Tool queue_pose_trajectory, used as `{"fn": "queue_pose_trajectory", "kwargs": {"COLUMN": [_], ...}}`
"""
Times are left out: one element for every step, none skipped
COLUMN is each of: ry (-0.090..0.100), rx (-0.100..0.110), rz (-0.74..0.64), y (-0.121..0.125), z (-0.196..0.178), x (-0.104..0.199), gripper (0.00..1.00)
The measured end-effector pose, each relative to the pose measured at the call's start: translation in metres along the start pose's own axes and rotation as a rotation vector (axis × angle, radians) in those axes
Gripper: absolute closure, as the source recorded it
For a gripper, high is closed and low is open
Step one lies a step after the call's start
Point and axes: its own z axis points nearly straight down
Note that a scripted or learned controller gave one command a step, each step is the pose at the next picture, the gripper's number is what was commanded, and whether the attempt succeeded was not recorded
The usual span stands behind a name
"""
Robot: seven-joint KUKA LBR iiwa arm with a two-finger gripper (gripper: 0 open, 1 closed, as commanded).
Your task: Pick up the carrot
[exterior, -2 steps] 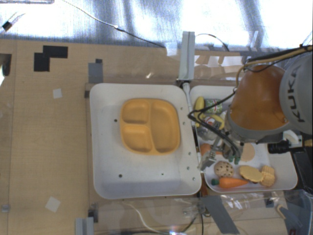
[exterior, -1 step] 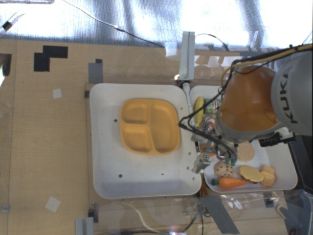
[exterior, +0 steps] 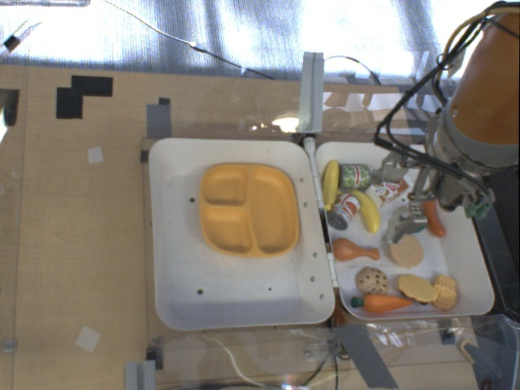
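A light wooden table (exterior: 73,242) fills the foreground; behind it, bright light glares across a grey ribbed wall (exterior: 244,15).

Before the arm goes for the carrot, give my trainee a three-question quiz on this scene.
1. True or false: the carrot lies in the left bin.
2. Which item sits in the left bin? A) yellow divided plate B) green can C) cookie
3. Fill in: the gripper hovers over the ____ bin.

Key:
1. False; it lies at the near edge of the right bin, below the cookie.
2. A.
3. Right.
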Motion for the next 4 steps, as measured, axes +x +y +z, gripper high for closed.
{"fn": "queue_pose_trajectory", "kwargs": {"ry": [0.005,-0.005,-0.004,-0.017], "rx": [-0.004,-0.004,-0.004,-0.004], "rz": [-0.241,-0.241,-0.241,-0.243], "y": [0.065,0.066,0.066,0.067], "z": [-0.129,-0.14,-0.14,-0.154], "x": [-0.019,-0.021,-0.021,-0.023], "gripper": [0.0,1.0,0.0,1.0]}}
